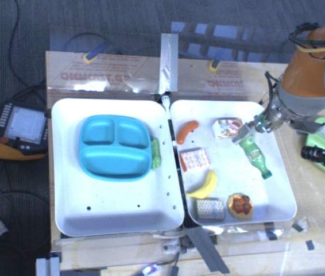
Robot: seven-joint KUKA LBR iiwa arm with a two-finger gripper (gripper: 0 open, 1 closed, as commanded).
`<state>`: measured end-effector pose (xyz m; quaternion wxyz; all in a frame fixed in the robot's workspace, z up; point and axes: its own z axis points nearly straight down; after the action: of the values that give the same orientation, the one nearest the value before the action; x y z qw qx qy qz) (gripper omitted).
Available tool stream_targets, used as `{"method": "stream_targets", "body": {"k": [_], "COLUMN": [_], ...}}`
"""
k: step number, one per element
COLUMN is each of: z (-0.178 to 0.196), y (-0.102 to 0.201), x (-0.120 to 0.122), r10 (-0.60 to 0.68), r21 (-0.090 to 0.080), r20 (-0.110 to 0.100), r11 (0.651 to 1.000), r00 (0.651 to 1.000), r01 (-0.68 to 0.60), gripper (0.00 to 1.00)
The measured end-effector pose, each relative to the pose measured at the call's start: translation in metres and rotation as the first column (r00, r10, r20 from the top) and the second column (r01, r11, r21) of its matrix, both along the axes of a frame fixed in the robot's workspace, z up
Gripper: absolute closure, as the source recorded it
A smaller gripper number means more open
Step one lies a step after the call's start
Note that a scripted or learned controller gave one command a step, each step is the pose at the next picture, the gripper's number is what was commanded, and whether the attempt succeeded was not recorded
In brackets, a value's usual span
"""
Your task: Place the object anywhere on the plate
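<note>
Camera view, inspection at this moment: my hand (pixel 247 132) hangs low in the right-hand shallow white bin (pixel 283 194), at the upper end of the green plastic bottle (pixel 255 156), which lies on the bin floor with its neck pointing down-right. I judge the bottle to be the object chosen, but that is a judgement from position alone.

The step in hand is the pick; nothing has been lifted. The blue plastic plate with 3 compartments (pixel 115 146) sits in the left-hand white bin (pixel 65 211), well apart from the bottle, with the bins' shared wall between them.

Next move, as I assess it: secure the bottle across its body, lift it clear of the bin wall, carry it left and set it anywhere on the plate. A round, smooth bottle may roll or slip.

Items near the bottle: a crumpled white and red wrapper (pixel 227 127) just beside my hand, an orange carrot-shaped toy (pixel 186 131) and a yellow toy banana (pixel 204 185).

Not determinable: whether my hand is wide or narrow, and whether it touches the bottle; it blurs into the wrist above it. A small green object (pixel 155 153) at the plate's right edge is too small to identify.
</note>
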<state>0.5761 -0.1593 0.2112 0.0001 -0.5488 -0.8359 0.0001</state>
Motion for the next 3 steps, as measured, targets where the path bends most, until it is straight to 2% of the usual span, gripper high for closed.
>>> {"method": "stream_targets", "body": {"k": [1, 2, 3], "z": [-0.028, -0.028, -0.028], "y": [0.095, 0.171, 0.171], "x": [0.076, 0.037, 0.037], "r10": [0.055, 0.107, 0.107], "r21": [0.000, 0.000, 0.000], "r20": [-0.001, -0.002, -0.002], "r11": [0.998, 0.994, 0.994], "r00": [0.998, 0.994, 0.994], "r01": [-0.055, -0.107, -0.107], "gripper": [1.00, 1.00, 0.00]}}
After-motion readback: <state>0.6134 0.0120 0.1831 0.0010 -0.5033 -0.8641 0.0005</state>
